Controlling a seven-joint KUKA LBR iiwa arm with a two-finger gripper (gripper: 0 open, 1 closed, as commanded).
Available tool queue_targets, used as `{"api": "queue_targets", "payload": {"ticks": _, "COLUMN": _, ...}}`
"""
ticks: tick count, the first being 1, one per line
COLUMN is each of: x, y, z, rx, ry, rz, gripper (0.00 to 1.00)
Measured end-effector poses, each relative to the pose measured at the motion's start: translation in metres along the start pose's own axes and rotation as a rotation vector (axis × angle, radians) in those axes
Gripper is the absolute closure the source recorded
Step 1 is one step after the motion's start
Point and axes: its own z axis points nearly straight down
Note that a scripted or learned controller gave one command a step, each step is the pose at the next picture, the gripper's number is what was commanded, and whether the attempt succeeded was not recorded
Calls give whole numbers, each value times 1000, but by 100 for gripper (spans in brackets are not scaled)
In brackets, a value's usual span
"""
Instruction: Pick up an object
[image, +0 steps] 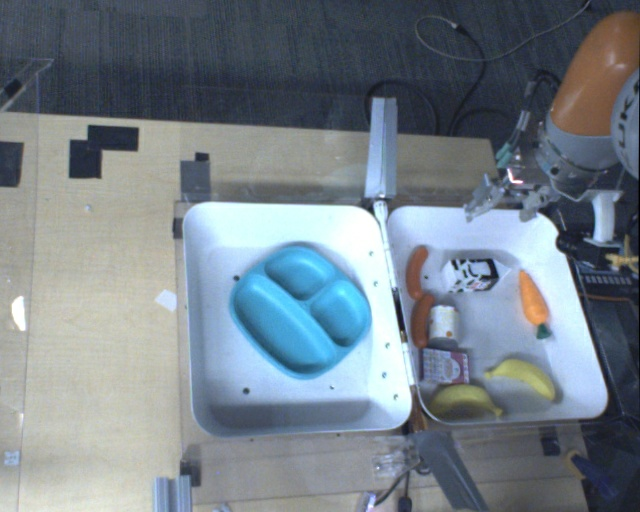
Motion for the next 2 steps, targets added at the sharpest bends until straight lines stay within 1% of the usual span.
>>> {"api": "queue_targets", "payload": {"ticks": 1, "x": 2, "y": 2, "z": -13, "rx": -7, "ry": -1, "rz": -6, "gripper": 100}}
{"api": "queue_targets", "payload": {"ticks": 2, "x": 28, "y": -3, "z": -90, "rx": -2, "ry": -1, "rz": 74, "gripper": 100}}
